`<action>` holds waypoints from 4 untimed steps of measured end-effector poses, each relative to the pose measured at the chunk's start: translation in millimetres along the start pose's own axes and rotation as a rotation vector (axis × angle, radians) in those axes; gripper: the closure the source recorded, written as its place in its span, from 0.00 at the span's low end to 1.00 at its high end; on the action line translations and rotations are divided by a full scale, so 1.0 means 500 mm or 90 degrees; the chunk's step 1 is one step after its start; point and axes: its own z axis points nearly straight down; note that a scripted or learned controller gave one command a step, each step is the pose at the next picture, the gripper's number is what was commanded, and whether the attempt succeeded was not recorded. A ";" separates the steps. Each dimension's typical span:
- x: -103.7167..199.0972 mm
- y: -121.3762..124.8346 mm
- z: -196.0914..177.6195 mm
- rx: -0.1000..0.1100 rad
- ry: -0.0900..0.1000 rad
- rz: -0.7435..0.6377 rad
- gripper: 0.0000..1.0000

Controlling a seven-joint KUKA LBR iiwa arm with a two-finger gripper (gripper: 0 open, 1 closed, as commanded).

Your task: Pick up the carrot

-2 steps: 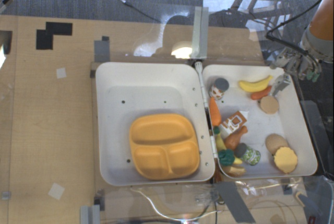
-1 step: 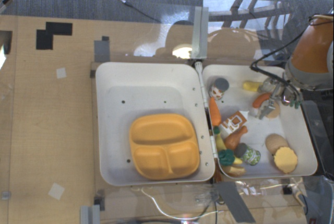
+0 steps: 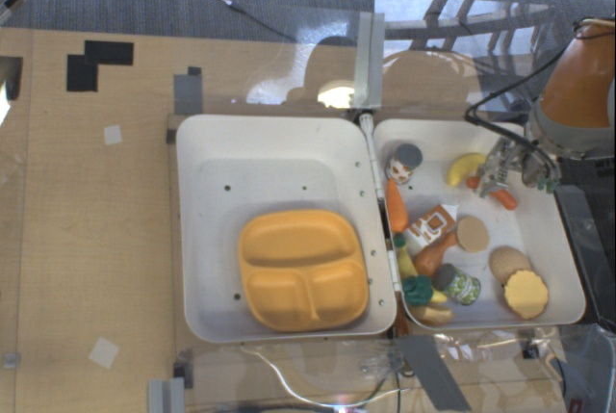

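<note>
At the bench, seen from above: my gripper point(image 3: 496, 172) hung over the right bin point(image 3: 570, 291), toward two o'clock of that bin's floor, my grey arm with its orange band reaching in from three o'clock; whether my jaws were parted or clenched I could not tell, for the wrist and cables blurred them; nothing could be seen between them.

The carrot point(image 3: 396, 205) lay at nine o'clock in the same bin, pressed along the wall that divides the two bins, its length running roughly twelve to six; it sat well apart from me, with a small round-headed figure point(image 3: 400, 170) just at its twelve o'clock end and a small printed carton point(image 3: 430, 225) just beside it at four o'clock.

Closer to me lay a yellow banana point(image 3: 464, 167) at my nine o'clock and a small orange-red piece point(image 3: 504, 200) at my six o'clock, either of which I judged a likely false target; the left bin point(image 3: 212, 161) bore an orange divided tray point(image 3: 301, 269).

By my reckoning the task had barely begun: the carrot was untouched on the floor; the reach across toward nine o'clock, the descent, the close and the lift all remained.
</note>
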 end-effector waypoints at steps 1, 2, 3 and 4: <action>-0.008 0.004 -0.058 -0.004 0.010 -0.285 1.00; -0.008 0.005 -0.080 -0.008 0.010 -0.579 1.00; -0.082 0.024 -0.051 -0.008 0.004 -0.917 1.00; -0.079 0.026 -0.040 -0.010 0.003 -1.170 1.00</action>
